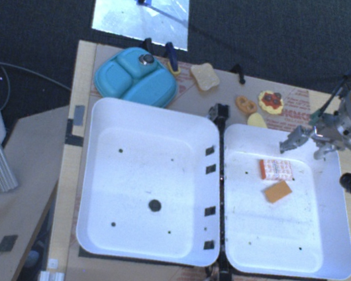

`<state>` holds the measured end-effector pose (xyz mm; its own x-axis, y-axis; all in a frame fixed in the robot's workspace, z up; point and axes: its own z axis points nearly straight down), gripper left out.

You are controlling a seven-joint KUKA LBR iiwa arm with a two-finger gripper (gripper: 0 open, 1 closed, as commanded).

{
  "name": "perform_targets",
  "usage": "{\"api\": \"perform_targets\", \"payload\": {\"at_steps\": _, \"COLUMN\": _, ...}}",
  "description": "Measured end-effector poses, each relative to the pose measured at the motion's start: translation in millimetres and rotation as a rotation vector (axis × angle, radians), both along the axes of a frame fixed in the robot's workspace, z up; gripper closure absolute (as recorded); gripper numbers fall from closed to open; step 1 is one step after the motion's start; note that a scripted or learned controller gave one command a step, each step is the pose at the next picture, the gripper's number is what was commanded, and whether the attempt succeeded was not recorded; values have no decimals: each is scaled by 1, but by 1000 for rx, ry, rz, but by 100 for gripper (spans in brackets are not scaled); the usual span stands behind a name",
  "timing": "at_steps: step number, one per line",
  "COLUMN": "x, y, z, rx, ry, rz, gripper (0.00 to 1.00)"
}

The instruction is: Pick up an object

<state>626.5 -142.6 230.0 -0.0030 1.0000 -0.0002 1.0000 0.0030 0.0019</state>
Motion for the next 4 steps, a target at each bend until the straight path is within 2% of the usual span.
{"api": "perform_targets", "payload": {"at_steps": 1, "x": -3, "y": -66, "z": -148, "rx": 3, "ry": -5, "rz": -9, "gripper": 0}}
{"api": "perform_targets", "payload": {"at_steps": 2, "x": 46, "y": -63, "z": -116, "rx": -3, "ry": -8, "rz": 3, "gripper": 0}}
{"api": "perform_targets", "payload": {"at_steps": 3, "x": -44, "y": -65, "z": -143, "rx": -3, "ry": -6, "rz": -4, "gripper": 0}}
{"api": "perform_targets", "payload": {"at_steps": 4, "x": 6, "y": -64, "z": -113, "rx": -3, "ry": -7, "rz": 3, "gripper": 0}}
